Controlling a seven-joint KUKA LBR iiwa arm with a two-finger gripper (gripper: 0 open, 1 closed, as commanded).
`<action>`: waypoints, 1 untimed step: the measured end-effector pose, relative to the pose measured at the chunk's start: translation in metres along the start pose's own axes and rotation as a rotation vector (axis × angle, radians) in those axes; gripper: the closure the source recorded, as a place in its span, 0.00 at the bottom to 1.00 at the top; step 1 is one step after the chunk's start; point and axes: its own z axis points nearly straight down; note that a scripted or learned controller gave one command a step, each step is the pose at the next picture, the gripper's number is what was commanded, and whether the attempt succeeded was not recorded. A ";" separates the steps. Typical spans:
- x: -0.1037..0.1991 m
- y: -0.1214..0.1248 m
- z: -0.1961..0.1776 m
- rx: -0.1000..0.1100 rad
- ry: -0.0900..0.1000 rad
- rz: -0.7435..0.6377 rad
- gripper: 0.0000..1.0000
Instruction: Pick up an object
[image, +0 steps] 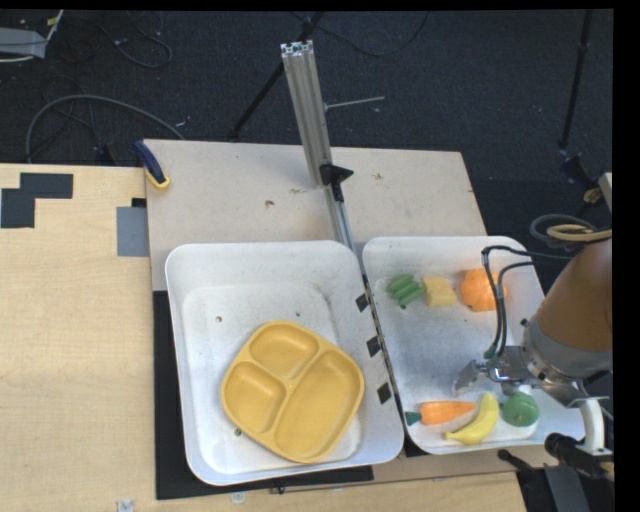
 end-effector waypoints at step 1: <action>-0.002 0.000 -0.012 -0.002 -0.001 0.007 1.00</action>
